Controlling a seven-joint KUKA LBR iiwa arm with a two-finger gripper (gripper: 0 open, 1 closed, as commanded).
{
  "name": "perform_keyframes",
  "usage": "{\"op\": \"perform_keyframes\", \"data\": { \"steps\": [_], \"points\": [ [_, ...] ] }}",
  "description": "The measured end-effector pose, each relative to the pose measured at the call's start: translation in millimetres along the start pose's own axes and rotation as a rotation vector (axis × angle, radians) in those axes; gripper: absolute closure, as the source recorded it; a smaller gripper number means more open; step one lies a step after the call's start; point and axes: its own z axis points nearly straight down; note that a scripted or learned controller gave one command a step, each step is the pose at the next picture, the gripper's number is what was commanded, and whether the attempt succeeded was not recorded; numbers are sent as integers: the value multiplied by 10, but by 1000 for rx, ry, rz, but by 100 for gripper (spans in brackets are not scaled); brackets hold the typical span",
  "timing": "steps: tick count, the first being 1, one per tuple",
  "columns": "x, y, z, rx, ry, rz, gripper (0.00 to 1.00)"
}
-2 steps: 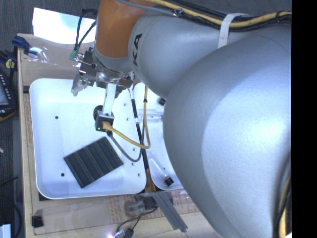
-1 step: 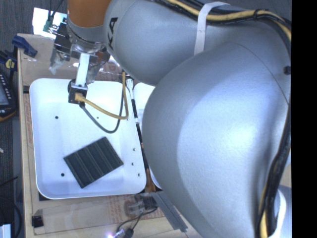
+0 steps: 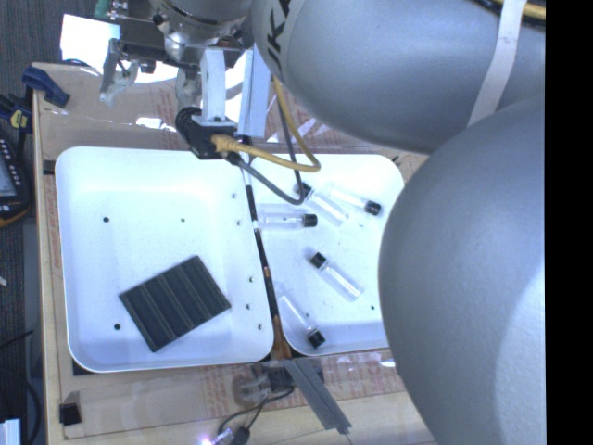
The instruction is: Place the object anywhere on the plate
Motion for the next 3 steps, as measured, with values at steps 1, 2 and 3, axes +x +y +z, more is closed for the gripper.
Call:
{"op": "perform_keyframes", "data": {
  "steps": [1,2,3],
  "points": [
    [-947,-505,1046,5,-5,-46,100],
    [-1160,-1052,2389,6,-2,-359,100],
    [-213,-918,3342,1,-5,-330,100]
  ]
}}
